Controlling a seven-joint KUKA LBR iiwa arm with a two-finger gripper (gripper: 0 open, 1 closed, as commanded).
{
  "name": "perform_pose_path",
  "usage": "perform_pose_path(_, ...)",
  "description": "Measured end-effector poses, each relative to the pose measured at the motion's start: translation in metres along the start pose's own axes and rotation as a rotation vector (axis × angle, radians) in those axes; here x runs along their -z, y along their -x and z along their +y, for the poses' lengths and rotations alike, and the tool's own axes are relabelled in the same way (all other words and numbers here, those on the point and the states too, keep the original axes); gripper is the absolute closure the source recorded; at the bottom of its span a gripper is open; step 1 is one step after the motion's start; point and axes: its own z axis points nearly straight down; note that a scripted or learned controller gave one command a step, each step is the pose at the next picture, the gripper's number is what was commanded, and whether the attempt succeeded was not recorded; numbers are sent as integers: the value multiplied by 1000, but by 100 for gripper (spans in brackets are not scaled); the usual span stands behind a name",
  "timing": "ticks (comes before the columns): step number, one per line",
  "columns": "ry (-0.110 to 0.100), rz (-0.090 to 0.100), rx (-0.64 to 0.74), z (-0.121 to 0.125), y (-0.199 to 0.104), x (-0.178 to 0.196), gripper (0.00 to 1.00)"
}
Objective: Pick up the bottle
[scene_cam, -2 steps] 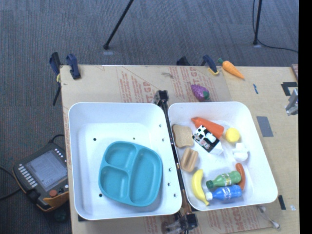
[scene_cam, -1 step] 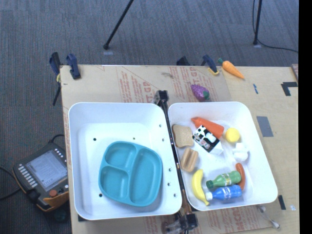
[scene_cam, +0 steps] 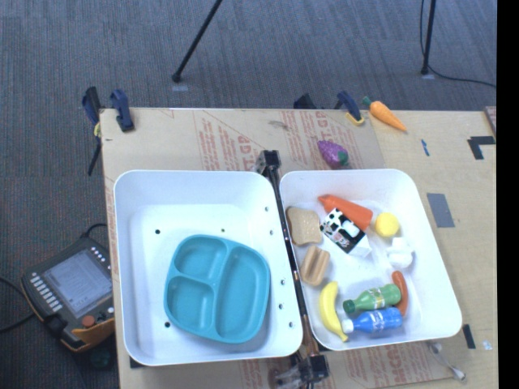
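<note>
Nearest me, at the near edge of the right bin (scene_cam: 427, 217), two toy bottles lie on their sides, touching, one behind the other. The blue bottle (scene_cam: 375, 322) has a white cap and rests close against the bin's near wall. The green bottle (scene_cam: 371, 301) lies just behind it. Either could be the bottle the task means.

A banana (scene_cam: 328, 308) curves against their cap ends on the left, and a red-orange piece (scene_cam: 401, 292) sits at their right ends. I judge this crowding leaves little room for a grasp along their length. Closing across the green bottle's body looks easier, since the wall hems in the blue one.

Farther back in the same bin are a bun (scene_cam: 315, 263), a bread slice (scene_cam: 304, 225), a cow-patterned carton (scene_cam: 342, 229), a carrot (scene_cam: 347, 209) and a lemon (scene_cam: 388, 224), loosely scattered and apart from the bottles.

The left bin (scene_cam: 130, 193) holds a teal divided plate (scene_cam: 217, 288), lying flat.

I cannot tell whether the gripper is open or closed. Both bottles lie free, so the pick is not yet begun.
</note>
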Motion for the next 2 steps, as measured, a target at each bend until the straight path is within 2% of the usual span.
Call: perform_pose_path(2,5,-2,12,3,-3,20,100)
